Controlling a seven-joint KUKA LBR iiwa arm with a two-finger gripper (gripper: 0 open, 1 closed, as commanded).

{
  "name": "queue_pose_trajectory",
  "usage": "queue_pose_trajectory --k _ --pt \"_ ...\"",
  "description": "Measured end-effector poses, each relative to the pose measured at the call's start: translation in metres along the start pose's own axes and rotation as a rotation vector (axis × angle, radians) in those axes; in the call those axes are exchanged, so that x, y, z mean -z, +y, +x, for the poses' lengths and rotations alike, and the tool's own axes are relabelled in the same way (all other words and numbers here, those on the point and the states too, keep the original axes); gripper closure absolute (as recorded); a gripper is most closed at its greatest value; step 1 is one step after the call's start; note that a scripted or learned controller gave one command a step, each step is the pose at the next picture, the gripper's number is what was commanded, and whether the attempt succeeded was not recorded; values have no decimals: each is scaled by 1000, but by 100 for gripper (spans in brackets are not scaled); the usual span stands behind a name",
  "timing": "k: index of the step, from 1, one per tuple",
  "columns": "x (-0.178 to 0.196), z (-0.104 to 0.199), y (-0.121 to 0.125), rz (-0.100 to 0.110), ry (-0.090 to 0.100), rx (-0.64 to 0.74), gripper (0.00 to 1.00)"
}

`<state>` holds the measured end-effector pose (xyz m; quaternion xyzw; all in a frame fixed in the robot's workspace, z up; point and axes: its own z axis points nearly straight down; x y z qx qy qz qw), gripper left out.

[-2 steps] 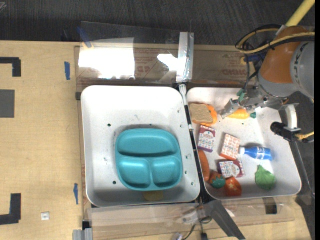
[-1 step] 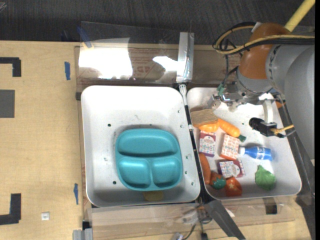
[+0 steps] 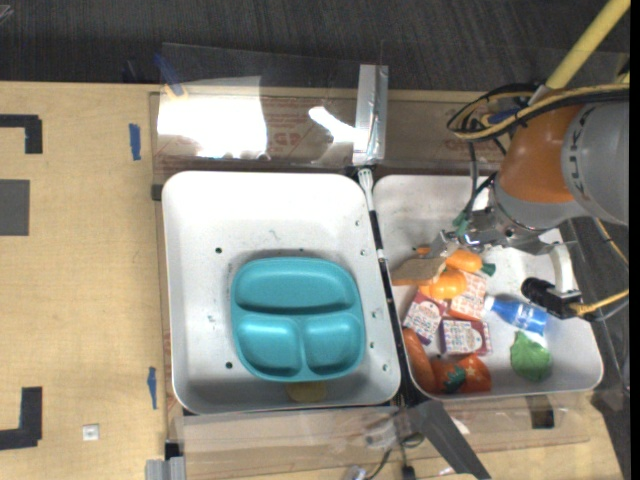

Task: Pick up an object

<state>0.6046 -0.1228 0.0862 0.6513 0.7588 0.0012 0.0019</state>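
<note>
Pick not yet made: tool (image 3: 468, 230) low in right bin (image 3: 580, 373) at the orange item (image 3: 452, 274), apparently empty-handed, finger state not discernible; lift remains.

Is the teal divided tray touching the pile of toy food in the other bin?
Apart. The camera view shows the teal divided tray lying in the left bin, while the toy food pile sits in the right bin, with both bins' rims between them.
</note>
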Motion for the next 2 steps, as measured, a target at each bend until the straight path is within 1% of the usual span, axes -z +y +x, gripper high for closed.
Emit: queue_pose_trajectory --k 1,2 --pt "8 -2 2 -6 -2 -4 100" --pt "99 36 -18 -1 0 114 100"
